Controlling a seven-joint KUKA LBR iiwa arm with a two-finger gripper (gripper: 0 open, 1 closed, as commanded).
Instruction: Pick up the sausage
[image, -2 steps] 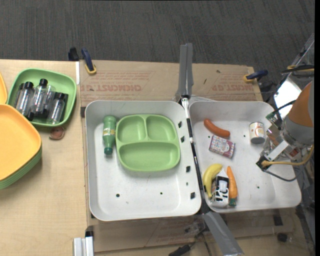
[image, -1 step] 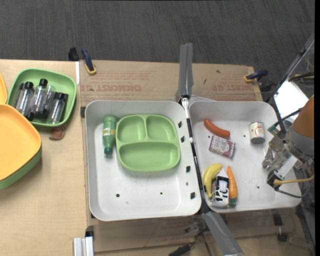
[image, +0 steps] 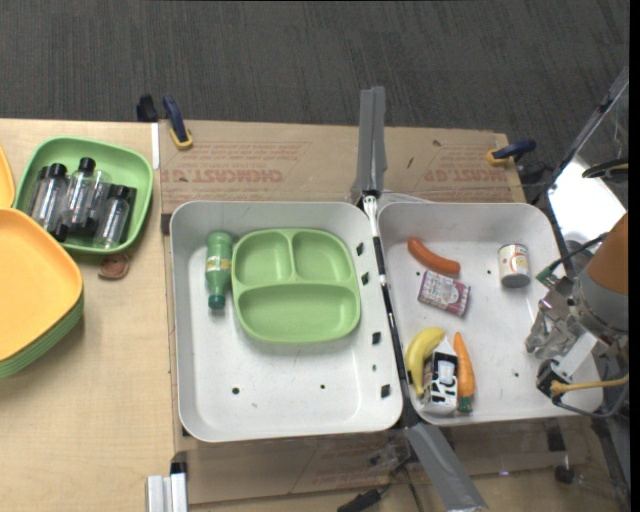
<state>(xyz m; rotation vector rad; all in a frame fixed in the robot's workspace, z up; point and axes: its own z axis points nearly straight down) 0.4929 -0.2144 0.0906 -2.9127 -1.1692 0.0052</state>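
Because the arm comes in from the right, what matters is how the sausage lies from the gripper (image: 553, 335), which hangs over the right edge of the right bin (image: 490, 395), at about three o'clock in that bin. I cannot tell from this view how it is set, since the end of the arm is a tangle of grey metal and cable.

The left bin (image: 200, 400) holds a green divided plate (image: 296, 284) with a green bottle (image: 218, 267) just beside it at nine o'clock; neither bears on the task. In the right bin, the sausage (image: 434, 256) lies near the back at about eleven o'clock, well apart from the gripper and lying from it toward ten o'clock. Its long axis runs from ten o'clock to four o'clock, slanting slightly down to the right.

A pink packet (image: 443, 292) sits just beside the sausage at six o'clock, and a small can (image: 514, 264) stands to its three o'clock, roughly between sausage and gripper. A banana (image: 424, 352), a carrot (image: 464, 366) and a small carton (image: 441, 380) cluster at six o'clock in the bin, away from the likely path.

My judgement is that the reach must go up and leftward across the bin, passing the can, with the jaws turned across the slanted axis.
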